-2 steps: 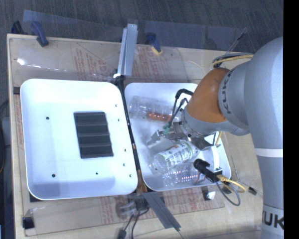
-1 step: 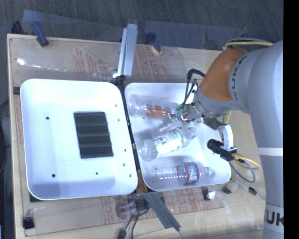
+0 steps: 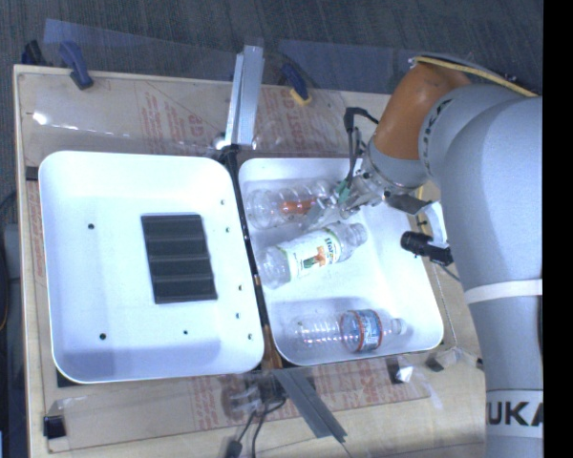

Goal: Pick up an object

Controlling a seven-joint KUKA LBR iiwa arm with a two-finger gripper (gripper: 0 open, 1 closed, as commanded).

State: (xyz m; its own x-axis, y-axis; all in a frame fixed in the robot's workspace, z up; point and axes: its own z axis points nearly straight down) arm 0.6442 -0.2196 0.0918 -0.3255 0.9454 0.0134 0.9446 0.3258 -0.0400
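Three clear plastic bottles lie in the right bin [image 3: 415, 289]. One with an orange label [image 3: 285, 205] rests along the far wall. A bottle with a green and orange label [image 3: 315, 251] lies tilted in the middle. A third with a red and blue label [image 3: 349, 329] lies near the front wall. A black ribbed rectangular block [image 3: 179, 258] sits in the left bin [image 3: 86, 189]. My gripper [image 3: 350, 197] is low in the right bin's far part, at the right end of the far bottle and just above the middle bottle's cap end.
The arm's grey body and orange band [image 3: 406, 113] hang over the right bin's far right corner. A metal bar [image 3: 244, 93] stands behind the seam between the bins. Clamps sit on the bench's back edge.
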